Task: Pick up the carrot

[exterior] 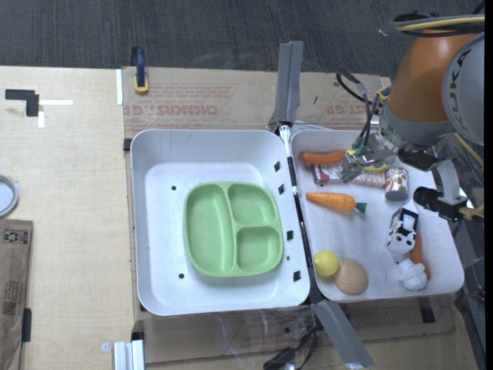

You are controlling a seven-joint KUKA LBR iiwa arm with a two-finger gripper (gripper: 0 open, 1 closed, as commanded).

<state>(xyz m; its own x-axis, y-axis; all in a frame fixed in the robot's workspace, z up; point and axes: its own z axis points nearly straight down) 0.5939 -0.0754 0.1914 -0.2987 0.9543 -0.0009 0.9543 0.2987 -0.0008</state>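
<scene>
Hovering at the bin's (pixel 370 237) far edge, the gripper (pixel 362 160), grip unreadable, risks seizing the neighbouring sausage (pixel 323 158) instead of the carrot (pixel 331 201).

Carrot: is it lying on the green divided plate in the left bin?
No. The carrot lies on the floor of the right bin, apart from the green plate.

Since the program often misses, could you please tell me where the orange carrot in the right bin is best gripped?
Probably from above, across the thick middle of the orange carrot with the green stalk. It lies flat and lengthwise left to right, bare white bin floor on both long sides leaving room.
</scene>
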